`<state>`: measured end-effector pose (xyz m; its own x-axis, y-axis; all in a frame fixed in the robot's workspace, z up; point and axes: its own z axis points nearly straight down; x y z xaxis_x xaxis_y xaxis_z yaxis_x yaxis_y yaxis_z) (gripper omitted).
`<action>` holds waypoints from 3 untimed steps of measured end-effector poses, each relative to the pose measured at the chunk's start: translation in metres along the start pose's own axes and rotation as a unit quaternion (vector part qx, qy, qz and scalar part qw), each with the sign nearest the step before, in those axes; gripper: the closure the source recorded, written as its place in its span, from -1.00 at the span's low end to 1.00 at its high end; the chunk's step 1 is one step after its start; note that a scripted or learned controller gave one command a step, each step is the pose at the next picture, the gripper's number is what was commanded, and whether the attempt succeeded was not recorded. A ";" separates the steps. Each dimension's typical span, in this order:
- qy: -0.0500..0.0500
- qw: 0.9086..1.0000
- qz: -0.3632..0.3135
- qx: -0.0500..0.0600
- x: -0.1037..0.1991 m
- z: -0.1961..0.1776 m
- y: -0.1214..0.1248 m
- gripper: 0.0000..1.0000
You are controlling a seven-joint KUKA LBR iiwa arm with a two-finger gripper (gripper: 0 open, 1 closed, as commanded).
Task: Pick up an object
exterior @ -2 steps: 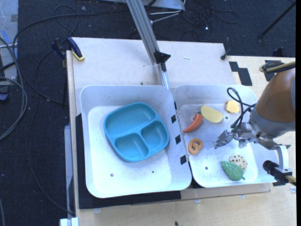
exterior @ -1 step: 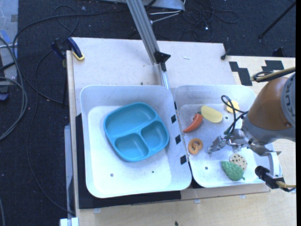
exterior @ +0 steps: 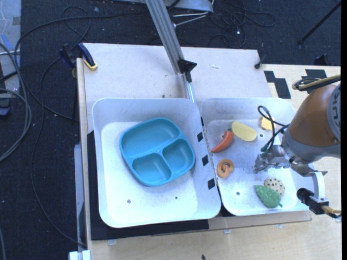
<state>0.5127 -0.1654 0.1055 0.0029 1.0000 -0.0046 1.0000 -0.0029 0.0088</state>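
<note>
The gripper (exterior: 264, 164) hangs low over the right bin (exterior: 214, 111), its dark metal tip near the bin's middle; whether it is open or closed cannot be made out from this slant, and nothing can be seen held in it.

Just below the tip lie two pieces touching each other — a round speckled cookie (exterior: 274, 186) and a green leafy piece (exterior: 268, 196), whose long axis runs from upper left to lower right. To the left of the gripper sits a small orange ring, a doughnut (exterior: 225, 167), lying flat. Above that, a red-orange chili pepper (exterior: 223, 141) lies on a slant, its long axis running from lower left to upper right, the narrow end pointing down-left toward the wall between the bins. Its upper end meets a pale yellow oval piece (exterior: 244, 131), long axis roughly left to right. A smaller yellow piece (exterior: 265, 123) lies near the back wall, partly behind a black cable.

That makes six small objects in the right bin, one of each kind.

The left bin (exterior: 108, 112) holds one blue three-compartment plate (exterior: 157, 151).
</note>
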 end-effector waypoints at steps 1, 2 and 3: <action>0.002 1.000 -0.003 0.002 0.006 -0.045 0.005 1.00; 0.001 1.000 -0.002 0.001 -0.005 -0.100 0.007 1.00; 0.001 1.000 -0.003 0.001 -0.006 -0.149 0.009 1.00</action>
<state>0.5205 -0.1704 0.2548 -0.0026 1.0000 -0.0029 1.0000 0.0026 0.0068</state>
